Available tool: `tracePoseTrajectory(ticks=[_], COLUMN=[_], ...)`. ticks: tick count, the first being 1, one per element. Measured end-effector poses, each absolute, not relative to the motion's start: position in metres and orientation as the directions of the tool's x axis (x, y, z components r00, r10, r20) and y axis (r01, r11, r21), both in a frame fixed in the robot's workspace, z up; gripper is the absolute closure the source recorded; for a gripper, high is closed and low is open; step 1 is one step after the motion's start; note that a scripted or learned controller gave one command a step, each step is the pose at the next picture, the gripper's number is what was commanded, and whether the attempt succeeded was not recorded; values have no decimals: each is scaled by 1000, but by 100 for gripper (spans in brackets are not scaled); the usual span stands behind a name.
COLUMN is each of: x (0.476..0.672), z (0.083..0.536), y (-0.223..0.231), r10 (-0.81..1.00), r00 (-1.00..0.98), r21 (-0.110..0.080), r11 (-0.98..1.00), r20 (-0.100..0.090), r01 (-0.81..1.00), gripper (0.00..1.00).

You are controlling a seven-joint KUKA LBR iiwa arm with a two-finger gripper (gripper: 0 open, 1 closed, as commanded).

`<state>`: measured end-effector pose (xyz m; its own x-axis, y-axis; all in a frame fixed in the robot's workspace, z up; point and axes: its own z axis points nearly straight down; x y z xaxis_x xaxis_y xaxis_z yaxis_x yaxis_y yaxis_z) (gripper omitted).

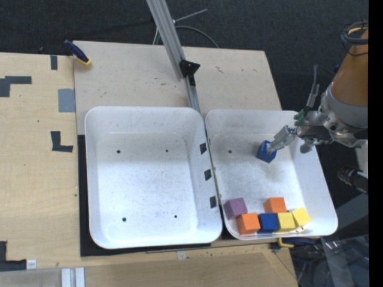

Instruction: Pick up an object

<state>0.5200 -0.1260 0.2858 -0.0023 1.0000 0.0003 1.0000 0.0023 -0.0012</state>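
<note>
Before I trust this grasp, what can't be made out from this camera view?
- Grip on the blue block: the gripper overlaps its upper edge, too small to judge.
- Arm: cut off by the right edge.
- Yellow blocks: partly hidden behind the right bin's near rim.

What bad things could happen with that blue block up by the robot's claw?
The blue block sits tilted at the tip of the gripper, so a weak pinch could let it slip and tumble back into the right bin. If it falls, it might bounce toward the cluster of blocks along the front edge and knock them about.
</note>
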Motion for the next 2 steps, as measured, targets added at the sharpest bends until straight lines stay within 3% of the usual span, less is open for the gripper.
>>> tracePoseTrajectory(ticks=[1, 2], x=[590, 591], z=[135, 140], y=[-164, -164], r10=[1000, 1000], r00=[-1, -2], r21=[-8, -2], r11=[1, 2], r20=[0, -1], r01=[1000, 1000], gripper=[0, 0])
